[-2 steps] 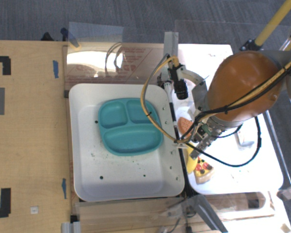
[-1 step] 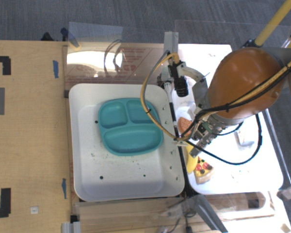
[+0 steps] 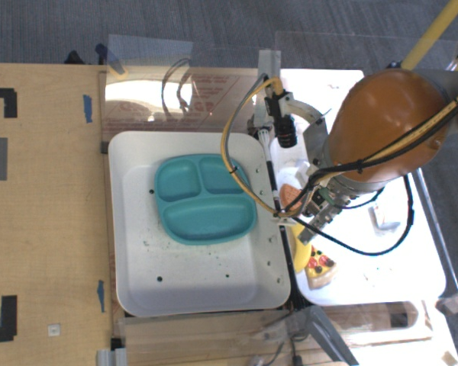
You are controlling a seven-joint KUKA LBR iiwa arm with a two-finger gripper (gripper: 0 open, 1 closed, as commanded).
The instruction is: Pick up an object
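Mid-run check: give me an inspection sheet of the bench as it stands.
Surface: two white bins; left bin has dark specks.
Job's things: teal divided plate in left bin; toy pizza slice and an orange item in right bin.
Clutter: small white piece in right bin.
Grippers: gripper over right bin's left edge.
Cables: yellow cable and black cable looping off the arm.
Surroundings: cardboard panel at left.

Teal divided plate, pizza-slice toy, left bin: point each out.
teal divided plate (image 3: 204,218), camera view, floor of its large compartment
pizza-slice toy (image 3: 320,268), camera view, its topped face
left bin (image 3: 185,284), camera view, bare floor near the front wall
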